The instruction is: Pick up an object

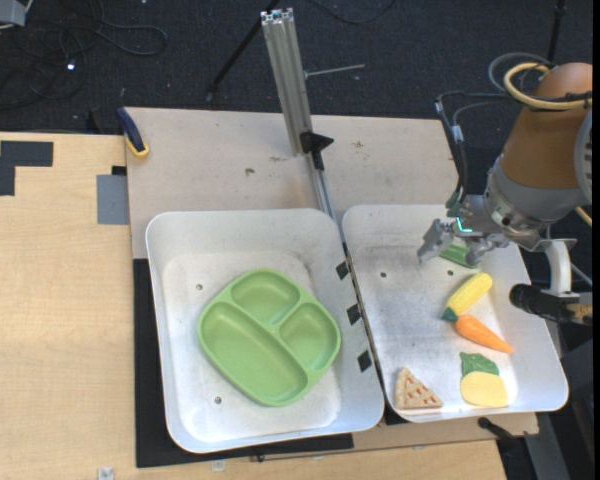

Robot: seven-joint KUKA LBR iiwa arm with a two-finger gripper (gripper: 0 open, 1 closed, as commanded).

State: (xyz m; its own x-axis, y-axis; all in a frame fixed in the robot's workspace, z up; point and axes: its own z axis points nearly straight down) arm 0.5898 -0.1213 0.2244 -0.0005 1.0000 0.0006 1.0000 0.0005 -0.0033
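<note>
- Nearest, in the right shallow white plastic bin [380, 368]: one tan waffle-textured toy wedge [416, 391] by the near rim, and beside it to the right one yellow toy fruit with a green leaf top [483, 382], close to the near right corner.
- Just beyond those, lay one orange toy carrot [483, 335] slanted along the right side, and one yellow toy corn cob with a green end [467, 295] almost touching the carrot's upper end.
- Counted in the right bin: four loose toy foods, all crowded into the right and near part; left half of the floor bare and open, speckled with dark marks.
- In the left shallow white plastic bin [170, 268]: one light green plastic divided tray with three compartments [270, 336], lying flat and turned at an angle, nothing in its compartments; bare floor left all round it, widest toward the far rim.
- Between the two bins: rims touching or nearly so, with three small black clips [352, 313] along the seam.
- Farther back in the right bin: the two-finger metal gripper [458, 240] low over the far right part, fingers spread apart, a small green object [461, 253] seen beneath and between them; grasp impossible to tell.
- Above it, the grey arm with an orange band [545, 148], reaching in from the right.
- Farthest: one upright aluminium post [288, 78] behind the seam of the bins.
</note>
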